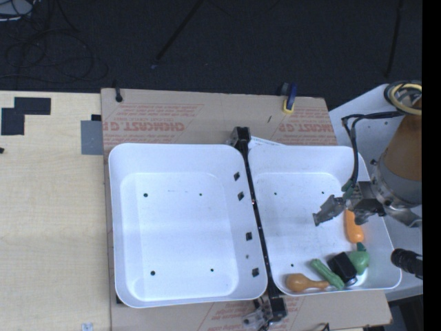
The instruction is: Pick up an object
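Note:
My gripper [341, 211] hangs over the right side of the right bin [296, 185], on the grey arm [406, 164] that reaches in from the right. Just below and to its right an orange carrot-shaped object [354, 229] lies near the bin's right wall, partly under the gripper. In the bin's lower right corner lie a green toy [360, 259], a black object [342, 266], a green stick [325, 272] and a tan pear-shaped object [303, 282].
The left bin [124, 185] sits beside the right one, with a black divider rail [249, 212] between them. Both rest on a cardboard sheet [172, 116]. A blue and yellow clamp [289, 98] stands on the cardboard's far edge.

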Controlling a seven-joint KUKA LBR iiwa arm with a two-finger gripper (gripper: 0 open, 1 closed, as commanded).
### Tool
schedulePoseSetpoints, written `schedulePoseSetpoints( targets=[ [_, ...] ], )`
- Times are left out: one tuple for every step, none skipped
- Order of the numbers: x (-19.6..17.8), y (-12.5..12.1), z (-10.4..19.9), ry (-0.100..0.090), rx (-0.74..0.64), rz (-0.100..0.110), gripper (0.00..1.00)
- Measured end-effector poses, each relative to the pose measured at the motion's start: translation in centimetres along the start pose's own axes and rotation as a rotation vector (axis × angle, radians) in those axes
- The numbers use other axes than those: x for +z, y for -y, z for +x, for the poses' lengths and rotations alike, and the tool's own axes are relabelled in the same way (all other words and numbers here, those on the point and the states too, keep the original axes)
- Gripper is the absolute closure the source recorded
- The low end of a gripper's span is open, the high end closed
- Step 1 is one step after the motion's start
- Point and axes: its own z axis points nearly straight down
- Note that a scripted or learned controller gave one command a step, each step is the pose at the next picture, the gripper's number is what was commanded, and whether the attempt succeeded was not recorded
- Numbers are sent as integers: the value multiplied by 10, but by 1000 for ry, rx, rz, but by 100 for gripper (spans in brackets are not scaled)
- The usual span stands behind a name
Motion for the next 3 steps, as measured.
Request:
schedulePoseSetpoints(
  targets=[
    [-155,-20,23,4,-5,-21,0],
    [-237,-96,59,3,-6,-13,0],
    [-289,-30,56,1,-2,-6,0]
  ],
)
